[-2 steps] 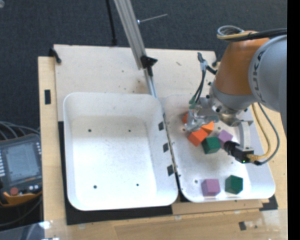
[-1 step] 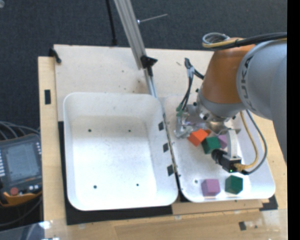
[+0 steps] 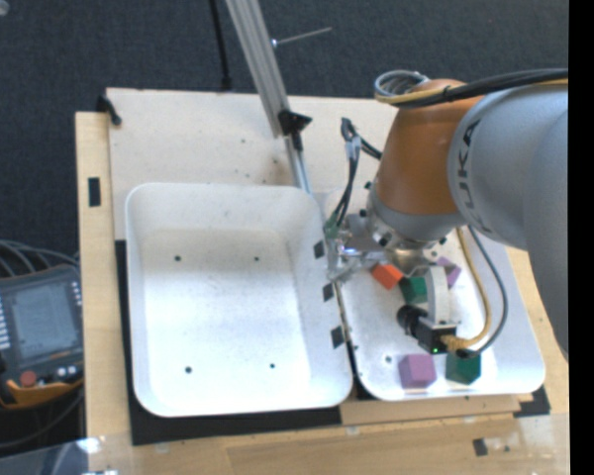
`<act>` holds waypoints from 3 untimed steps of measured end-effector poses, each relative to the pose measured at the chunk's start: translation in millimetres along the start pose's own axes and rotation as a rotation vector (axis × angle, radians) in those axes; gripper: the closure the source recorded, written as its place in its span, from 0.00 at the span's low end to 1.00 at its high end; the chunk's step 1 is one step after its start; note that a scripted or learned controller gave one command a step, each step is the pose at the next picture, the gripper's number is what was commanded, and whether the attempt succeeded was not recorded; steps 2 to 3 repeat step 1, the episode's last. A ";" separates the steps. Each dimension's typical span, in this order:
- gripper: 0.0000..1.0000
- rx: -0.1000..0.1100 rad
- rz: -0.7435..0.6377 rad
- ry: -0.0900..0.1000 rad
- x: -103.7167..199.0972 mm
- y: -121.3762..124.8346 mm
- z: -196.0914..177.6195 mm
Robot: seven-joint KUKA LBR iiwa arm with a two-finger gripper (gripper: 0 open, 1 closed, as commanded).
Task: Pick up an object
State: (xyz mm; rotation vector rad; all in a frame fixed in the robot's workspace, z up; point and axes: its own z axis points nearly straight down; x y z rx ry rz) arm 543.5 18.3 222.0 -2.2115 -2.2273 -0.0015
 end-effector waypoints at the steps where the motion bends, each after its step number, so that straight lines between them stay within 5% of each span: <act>1: 1.00 0.002 0.000 -0.001 43.0 -14.9 1.3; 3: 1.00 0.002 0.000 -0.001 43.0 -14.9 1.3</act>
